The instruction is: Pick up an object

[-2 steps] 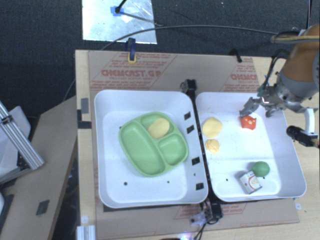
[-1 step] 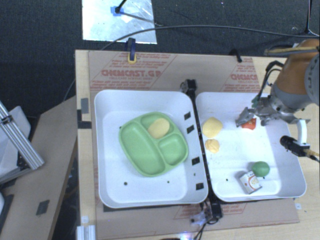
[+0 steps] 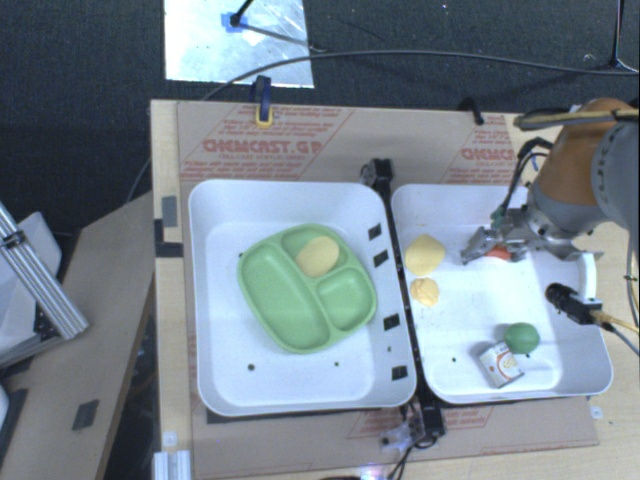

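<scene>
The arm (image 3: 590, 173) enters from the right, wrist bent down over the right bin (image 3: 560, 383). The gripper (image 3: 490, 248) sits low near the bin's rear, by a small red-orange object (image 3: 501, 254); whether it grasps is unclear. In the same bin: two yellow pieces (image 3: 424, 256), a green ball (image 3: 521, 337), a small can (image 3: 500, 364)

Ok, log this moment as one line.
gripper: low in right bin, at orange object | grasp: unconfirmed | green tray: left bin, holds yellow item
</scene>
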Robot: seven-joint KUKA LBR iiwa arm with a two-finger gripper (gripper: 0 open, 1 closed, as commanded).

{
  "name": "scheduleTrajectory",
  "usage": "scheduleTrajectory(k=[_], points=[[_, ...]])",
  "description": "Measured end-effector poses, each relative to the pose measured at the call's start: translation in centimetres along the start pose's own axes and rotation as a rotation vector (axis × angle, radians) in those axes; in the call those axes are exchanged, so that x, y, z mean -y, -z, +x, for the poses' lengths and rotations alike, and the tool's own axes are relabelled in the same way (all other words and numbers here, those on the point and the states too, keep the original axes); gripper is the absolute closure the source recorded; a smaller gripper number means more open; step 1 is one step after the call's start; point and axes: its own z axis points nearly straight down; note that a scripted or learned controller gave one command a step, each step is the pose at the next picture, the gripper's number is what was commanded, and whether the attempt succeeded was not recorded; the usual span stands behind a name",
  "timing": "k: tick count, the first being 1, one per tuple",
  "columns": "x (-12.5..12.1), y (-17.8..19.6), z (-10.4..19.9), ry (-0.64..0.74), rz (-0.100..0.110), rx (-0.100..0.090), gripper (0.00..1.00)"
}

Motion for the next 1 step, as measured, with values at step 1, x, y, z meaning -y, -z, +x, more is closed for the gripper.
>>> scheduleTrajectory(k=[1], points=[[-0.14, 1.33, -0.05, -0.001, -0.005, 0.001, 1.00]])
